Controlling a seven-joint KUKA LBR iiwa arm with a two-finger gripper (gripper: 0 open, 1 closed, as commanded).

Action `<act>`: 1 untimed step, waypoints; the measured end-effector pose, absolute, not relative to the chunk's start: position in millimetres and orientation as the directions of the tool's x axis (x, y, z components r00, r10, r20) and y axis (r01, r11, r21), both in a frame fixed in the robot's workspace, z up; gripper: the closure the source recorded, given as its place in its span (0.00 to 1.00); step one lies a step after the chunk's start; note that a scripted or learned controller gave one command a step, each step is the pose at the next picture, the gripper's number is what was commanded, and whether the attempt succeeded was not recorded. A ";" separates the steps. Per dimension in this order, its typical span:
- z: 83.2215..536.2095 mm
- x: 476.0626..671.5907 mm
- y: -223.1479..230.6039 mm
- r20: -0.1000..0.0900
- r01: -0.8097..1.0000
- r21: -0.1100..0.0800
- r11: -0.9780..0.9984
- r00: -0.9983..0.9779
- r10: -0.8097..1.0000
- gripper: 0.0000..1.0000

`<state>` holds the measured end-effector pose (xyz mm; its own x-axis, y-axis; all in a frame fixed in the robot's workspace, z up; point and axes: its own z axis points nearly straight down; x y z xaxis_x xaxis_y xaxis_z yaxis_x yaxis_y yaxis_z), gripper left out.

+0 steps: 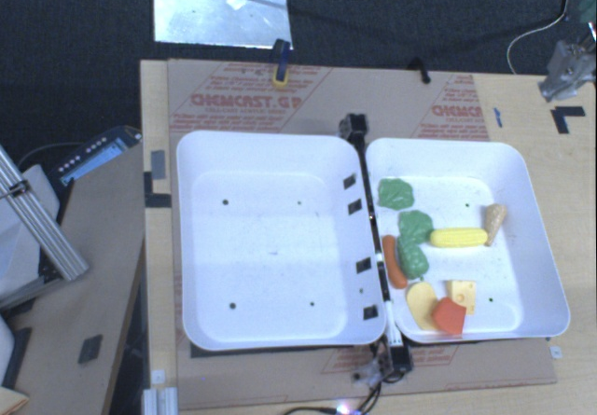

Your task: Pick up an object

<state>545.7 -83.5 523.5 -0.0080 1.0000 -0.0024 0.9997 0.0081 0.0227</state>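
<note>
Several toy foods (413,227) crowd inner edge of right bin (522,171); end effector (567,71) state unclear.

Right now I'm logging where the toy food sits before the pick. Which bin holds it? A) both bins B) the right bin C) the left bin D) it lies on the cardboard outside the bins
B: the yellow corn cob, green pieces and orange carrot all lie in the right bin.

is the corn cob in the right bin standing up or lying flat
Lying flat. The corn cob rests on its side on the floor of the right bin, long axis running left to right, between a green piece and a tan piece.
</note>
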 end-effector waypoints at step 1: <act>437.1 483.9 -29.0 0.002 1.000 -0.006 0.009 -0.009 1.000 1.00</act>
<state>483.9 -29.0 437.1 -0.0087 1.0000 0.0018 0.9999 0.0087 -0.0064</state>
